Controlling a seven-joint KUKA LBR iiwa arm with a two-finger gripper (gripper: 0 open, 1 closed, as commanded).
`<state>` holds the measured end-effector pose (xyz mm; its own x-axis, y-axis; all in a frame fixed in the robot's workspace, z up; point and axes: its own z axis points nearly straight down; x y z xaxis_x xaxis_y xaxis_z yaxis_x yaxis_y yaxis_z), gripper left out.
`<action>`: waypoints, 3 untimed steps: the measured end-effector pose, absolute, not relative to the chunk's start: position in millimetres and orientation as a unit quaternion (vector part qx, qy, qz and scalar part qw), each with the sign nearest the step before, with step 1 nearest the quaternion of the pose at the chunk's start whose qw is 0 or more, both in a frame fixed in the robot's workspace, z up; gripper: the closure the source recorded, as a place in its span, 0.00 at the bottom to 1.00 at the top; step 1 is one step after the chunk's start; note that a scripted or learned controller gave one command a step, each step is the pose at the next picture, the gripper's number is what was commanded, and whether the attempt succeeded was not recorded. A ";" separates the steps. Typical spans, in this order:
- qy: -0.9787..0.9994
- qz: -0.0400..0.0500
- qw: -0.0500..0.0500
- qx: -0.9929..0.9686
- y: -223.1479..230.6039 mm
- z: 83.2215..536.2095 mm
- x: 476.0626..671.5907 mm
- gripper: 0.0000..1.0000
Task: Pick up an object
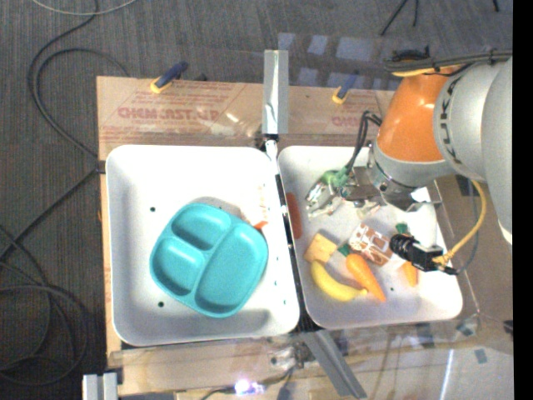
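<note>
The end effector [323,197] hangs over the right bin [450,307], toward that bin's 10 o'clock corner, at the tip of the grey arm [483,123] that reaches in from 3 o'clock. Whether it is apart or together cannot be told from this slant, and nothing is clearly clamped in it. A small green thing [336,177] sits just beside it at 1 o'clock; whether the two touch is unclear. The other loose things lie at 5 o'clock from the end effector, in the lower half of the same bin. A yellow banana [333,284] curves along the 6 o'clock side, and an orange carrot [366,276] lies against it at 2 o'clock. An orange wedge [320,247] rests just at 11 o'clock of the banana, and a clear brownish block [369,244] sits at 12 o'clock of the carrot. A small orange piece [411,274] lies near the carrot at 3 o'clock. The left bin [125,223] holds a teal divided plate [210,258], with a tiny orange scrap [261,223] at the plate's 2 o'clock. Both bins rest side by side on the brown tabletop [183,115].
</note>
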<state>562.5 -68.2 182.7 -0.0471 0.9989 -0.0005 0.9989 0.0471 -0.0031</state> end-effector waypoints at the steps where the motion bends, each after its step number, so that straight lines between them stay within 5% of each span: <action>1: -0.765 0.001 0.001 -0.644 -143.7 107.9 556.3 0.00; 2: -0.765 0.001 0.001 -0.644 -143.6 108.0 556.4 0.00; 3: -0.714 0.001 0.002 -0.700 -108.9 137.0 533.7 0.00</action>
